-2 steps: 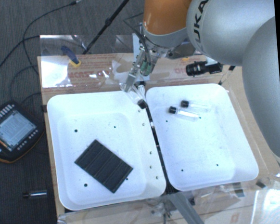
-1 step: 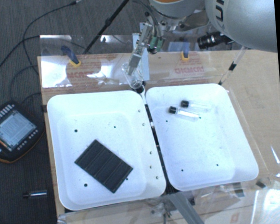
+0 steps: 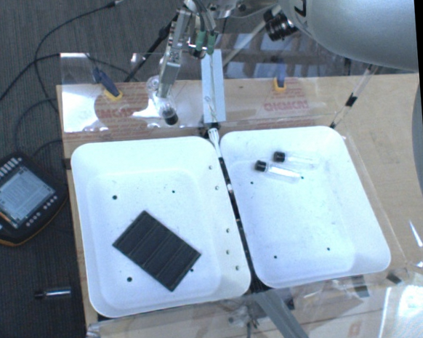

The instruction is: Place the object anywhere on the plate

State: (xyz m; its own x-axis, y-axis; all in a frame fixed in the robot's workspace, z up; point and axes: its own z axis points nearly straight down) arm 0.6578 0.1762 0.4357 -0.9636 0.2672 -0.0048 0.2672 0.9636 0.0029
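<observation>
Tubes, clear with black caps, are what you are after: two of them lie in the right bin (image 3: 361, 211), in its far half. One tube (image 3: 277, 169) sits nearer you with its cap pointing left, and the other tube (image 3: 292, 160) lies just beyond it, almost parallel; the two are close together, and you cannot tell whether they touch.

The plate (image 3: 157, 250), a dark ribbed rectangle, lies flat in the left bin (image 3: 88, 174), turned diagonally in the near half, well apart from both tubes.

The gripper (image 3: 189, 71) hangs beyond the far rim of the bins, roughly over the seam between them, above the brown bench strip. Just below it to the left you see a third clear piece with a black end (image 3: 168, 110), slanted and pointing down. From this angle you cannot tell whether the gripper is wide, narrow or holding that piece.

The grey arm (image 3: 360, 14) fills the far right corner. A teach pendant (image 3: 17, 198) rests on the dark floor to the left of the bench, with a cable (image 3: 49, 46) trailing away beyond it.
</observation>
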